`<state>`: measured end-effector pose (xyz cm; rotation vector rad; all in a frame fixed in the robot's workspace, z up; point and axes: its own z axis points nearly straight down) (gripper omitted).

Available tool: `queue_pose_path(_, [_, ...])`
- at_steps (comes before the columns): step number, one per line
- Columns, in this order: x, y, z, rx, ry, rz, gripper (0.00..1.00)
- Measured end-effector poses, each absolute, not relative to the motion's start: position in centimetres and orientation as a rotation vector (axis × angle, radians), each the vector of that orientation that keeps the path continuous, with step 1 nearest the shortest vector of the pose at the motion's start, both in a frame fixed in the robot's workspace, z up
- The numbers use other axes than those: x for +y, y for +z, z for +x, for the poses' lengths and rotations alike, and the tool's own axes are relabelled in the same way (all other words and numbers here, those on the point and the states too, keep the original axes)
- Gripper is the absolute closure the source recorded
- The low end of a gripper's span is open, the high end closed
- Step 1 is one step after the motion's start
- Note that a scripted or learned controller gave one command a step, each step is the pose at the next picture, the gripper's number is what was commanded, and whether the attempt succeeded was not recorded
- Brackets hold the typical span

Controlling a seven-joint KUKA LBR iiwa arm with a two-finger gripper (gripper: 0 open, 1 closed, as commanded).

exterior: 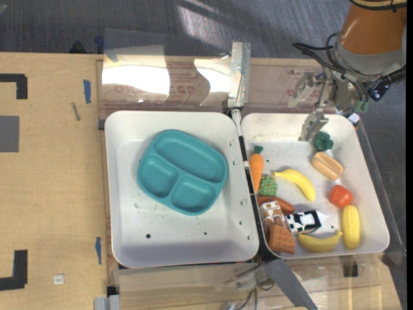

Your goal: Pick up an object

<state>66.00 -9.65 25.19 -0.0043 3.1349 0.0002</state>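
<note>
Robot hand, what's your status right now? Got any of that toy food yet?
Hand low over right bin's far edge, nothing seen in it. Broccoli right beside it, untouched. Hot dog close by; nothing blocking.

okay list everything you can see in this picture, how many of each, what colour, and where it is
bins: 2, white, side by side on the bench
divided plate: 1, teal, middle of left bin
carrot: 1, orange, right bin by the divider
grapes: 1, green, below the carrot
bananas: 2, yellow, one mid right bin, one at its front
broccoli: 1, dark green, back of right bin
hot dog: 1, tan, below the broccoli
tomato: 1, red-orange, right side
corn: 1, yellow, front right corner
waffle: 1, brown, front left of right bin
cow toy: 1, black and white, above front banana
gripper: 1, grey, at back of right bin, beside the broccoli
</note>
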Motion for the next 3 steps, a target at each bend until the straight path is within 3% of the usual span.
queue_pose_path(1, [-13.4, 11.8, 62.5, 3.15, 0.004, 0.069, 0.0])
queue_pose_path(2, [-9.8, 9.0, 57.0, 3.123, -0.001, 0.165, 0.0])
queue_pose_path(3, [-10.6, 9.0, 53.7, 3.119, 0.0, 0.217, 0.0])
